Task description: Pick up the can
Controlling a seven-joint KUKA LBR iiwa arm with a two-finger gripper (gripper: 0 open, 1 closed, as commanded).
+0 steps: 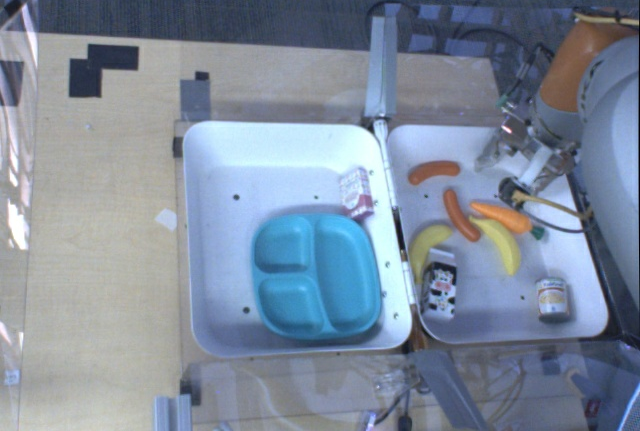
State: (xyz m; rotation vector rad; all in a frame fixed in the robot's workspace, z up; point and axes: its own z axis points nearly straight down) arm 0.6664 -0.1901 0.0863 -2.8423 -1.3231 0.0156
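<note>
The can [551, 299] is a small tin with a pale label and a metal lid, standing upright in the near right corner of the right bin [590, 324]. My gripper [512, 169] hangs over the far right part of that bin, at the end of the grey arm with its orange band [570, 64]. It is well back from the can, just above the orange carrot [503, 216], with cables trailing beside it.
The right bin also holds two sausages [434, 171] [461, 215], two bananas [428, 244] [503, 245] and a cow-patterned carton [440, 287]. The left bin [215, 219] holds a blue divided tray [315, 274] and a small pink-and-white packet [355, 192].
</note>
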